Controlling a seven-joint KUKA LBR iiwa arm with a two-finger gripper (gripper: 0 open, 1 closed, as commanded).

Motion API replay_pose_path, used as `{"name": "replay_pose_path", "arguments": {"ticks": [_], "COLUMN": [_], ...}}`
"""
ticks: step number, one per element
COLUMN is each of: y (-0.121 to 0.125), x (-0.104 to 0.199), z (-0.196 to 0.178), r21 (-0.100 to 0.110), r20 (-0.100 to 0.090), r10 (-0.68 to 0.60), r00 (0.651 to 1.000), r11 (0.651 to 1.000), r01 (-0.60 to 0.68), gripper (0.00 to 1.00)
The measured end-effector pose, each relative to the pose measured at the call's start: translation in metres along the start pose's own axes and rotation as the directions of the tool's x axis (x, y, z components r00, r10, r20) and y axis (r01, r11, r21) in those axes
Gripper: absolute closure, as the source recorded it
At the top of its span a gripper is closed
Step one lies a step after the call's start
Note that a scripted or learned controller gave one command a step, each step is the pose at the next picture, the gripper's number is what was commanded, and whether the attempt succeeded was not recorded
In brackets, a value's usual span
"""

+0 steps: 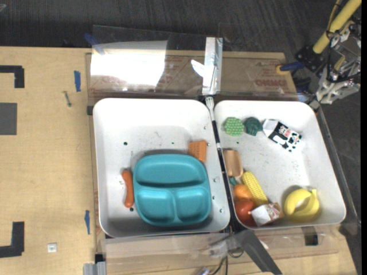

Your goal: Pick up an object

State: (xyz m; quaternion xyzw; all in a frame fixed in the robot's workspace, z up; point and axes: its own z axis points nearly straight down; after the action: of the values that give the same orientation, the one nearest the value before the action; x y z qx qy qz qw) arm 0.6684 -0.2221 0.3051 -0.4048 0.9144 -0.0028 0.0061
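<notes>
Still at the approach step, nothing yet picked, corn cob [254,187] lying by the right bin's [298,156] left wall, next needing a descent there, gripper state impossible to tell.

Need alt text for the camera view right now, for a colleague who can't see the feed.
Two shallow white bins sit side by side: the left bin holds a teal plastic divided tray with an orange toy carrot beside it, while the right bin holds a yellow toy corn cob, a yellow toy banana, green toy vegetables and a black-and-white carton.
</notes>
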Motion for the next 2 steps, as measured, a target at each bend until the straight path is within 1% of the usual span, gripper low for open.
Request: {"name": "replay_pose_path", "arguments": {"ticks": [1, 2], "y": [0.026, 0.0], "x": [0.023, 0.001], "z": [0.03, 0.02], "r21": [-0.009, -0.003], "r20": [-0.003, 0.0], "r10": [-0.171, -0.278], "r00": [0.985, 0.961], "r11": [0.985, 0.961], "r01": [0.171, 0.278], "gripper": [1.0, 1.0]}}
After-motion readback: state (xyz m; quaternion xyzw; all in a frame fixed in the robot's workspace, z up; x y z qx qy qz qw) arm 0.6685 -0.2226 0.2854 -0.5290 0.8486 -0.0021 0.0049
